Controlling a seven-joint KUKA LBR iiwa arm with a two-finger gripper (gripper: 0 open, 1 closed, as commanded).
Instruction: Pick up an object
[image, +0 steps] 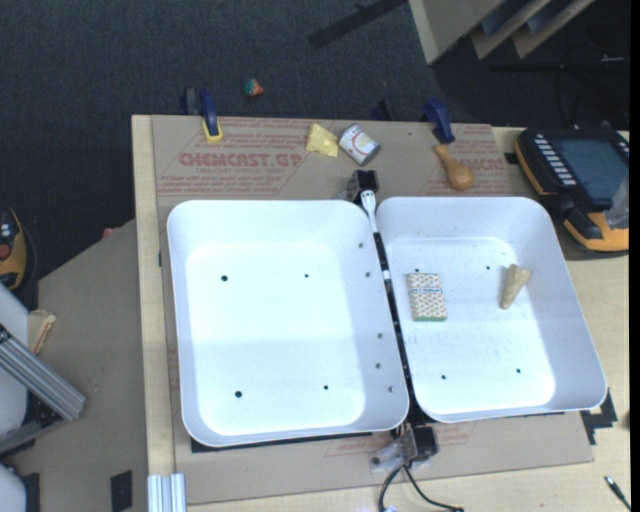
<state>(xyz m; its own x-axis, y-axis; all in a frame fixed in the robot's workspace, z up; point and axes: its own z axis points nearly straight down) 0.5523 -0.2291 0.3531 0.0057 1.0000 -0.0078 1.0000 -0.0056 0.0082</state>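
Packet (427, 296), small and patterned, is seen lying flat in the right bin (560, 250), near its left wall; a tan cone (513, 285) lies well apart. It should be approached from straight above. The tool's state cannot be told.

By the right edge of the tabletop (120, 300), near its far corner, I can see a small pale grey shape (627, 205) with a rounded, smooth surface. It is too little to tell whether it is part of the arm. Beside it lies a control handset (580, 165). It has a black casing with an orange-yellow rim, a dark glossy screen and a row of small light keys along one side.
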